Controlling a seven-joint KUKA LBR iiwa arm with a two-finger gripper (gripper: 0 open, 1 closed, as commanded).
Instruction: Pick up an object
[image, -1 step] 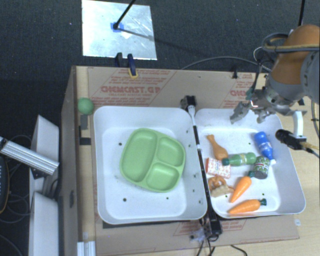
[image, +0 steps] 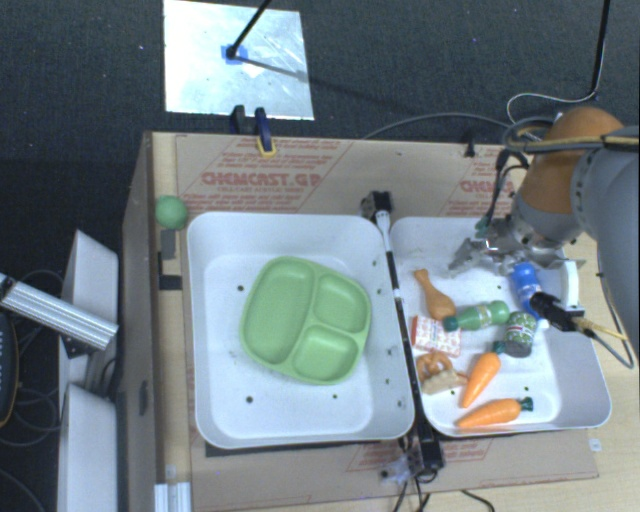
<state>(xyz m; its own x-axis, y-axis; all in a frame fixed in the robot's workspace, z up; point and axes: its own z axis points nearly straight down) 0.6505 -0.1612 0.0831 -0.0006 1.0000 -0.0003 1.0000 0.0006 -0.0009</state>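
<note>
Bench with two white bins side by side.

Left bin: one green divided plate, lying flat and turned at a slight angle to the bin walls.

Right bin: a scatter of small things, mostly in the middle and near half.
- Toy drumstick towards the left wall, thick end pointing to the middle.
- Green bottle on its side, just right of the drumstick.
- Dark round can just beside the bottle's right end.
- Red-and-white packet below the drumstick, by the left wall.
- Brown twisted snack piece just beneath the packet.
- Upper carrot tilted, leaf end near the can.
- Lower carrot lying almost level along the near wall.
- Blue object close under the wrist; I can't make out what it is.

Arm comes in from the right, over the far right corner of that bin. Gripper hangs over the bare far part of the bin floor, above and apart from the drumstick and bottle. Its jaws look spread, with nothing between them. None of the things is lifted; all lie in the bin.

Green ball sits on the bench just outside the left bin's far left corner.
</note>
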